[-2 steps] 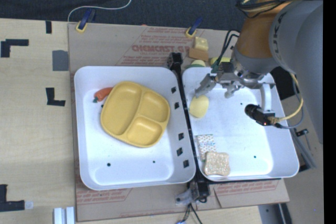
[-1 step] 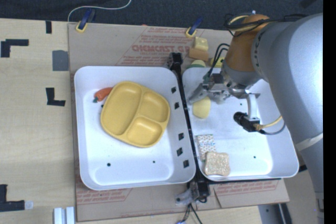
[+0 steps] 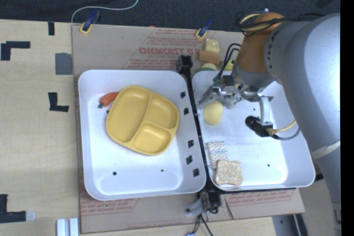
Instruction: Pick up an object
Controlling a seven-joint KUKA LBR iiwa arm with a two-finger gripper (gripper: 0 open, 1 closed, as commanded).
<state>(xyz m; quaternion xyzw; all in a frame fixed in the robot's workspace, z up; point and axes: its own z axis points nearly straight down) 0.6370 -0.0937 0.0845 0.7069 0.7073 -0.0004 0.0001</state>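
Nearest, a bread slice [image 3: 228, 172] and speckled cracker [image 3: 216, 149] lie in the right bin [image 3: 287, 171]. Farther in, the gripper [image 3: 221, 98] hovers above a pale yellow fruit [image 3: 213, 113]; its spread is unreadable. Left bin [image 3: 91, 135] holds a yellow divided plate [image 3: 142, 119] and carrot [image 3: 109, 98], over cardboard [image 3: 133, 47].

I see the gripper [image 3: 217, 98] low in the right bin [image 3: 276, 166], just above a pale yellow lemon [image 3: 213, 113]. A toast slice [image 3: 228, 172] lies near the front. The left bin [image 3: 133, 179] holds a yellow tray [image 3: 142, 119] and a carrot [image 3: 109, 98].
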